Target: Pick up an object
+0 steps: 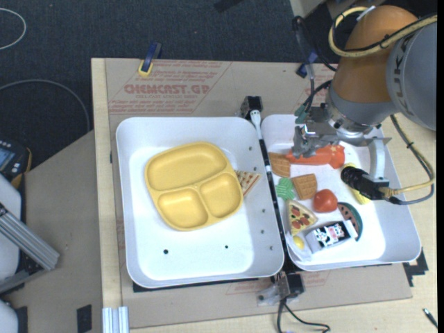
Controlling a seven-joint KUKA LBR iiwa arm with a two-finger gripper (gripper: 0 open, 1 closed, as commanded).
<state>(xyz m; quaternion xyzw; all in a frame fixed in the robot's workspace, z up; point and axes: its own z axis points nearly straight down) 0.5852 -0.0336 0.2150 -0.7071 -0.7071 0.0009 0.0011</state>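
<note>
The claw hangs low in the right bin, at an orange toy carrot. Whether it is parted or closed cannot be told; nothing appears lifted yet.

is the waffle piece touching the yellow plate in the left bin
Touching. The camera view shows the waffle piece lying against the right rim of the yellow plate, with no white bin floor between them.

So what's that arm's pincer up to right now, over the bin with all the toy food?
Pincer low over right bin, at orange carrot-like toy. Nothing seen gripped. Toy food crowded close: tomato, pizza slice, cracker. Yellow tray in left bin.
</note>
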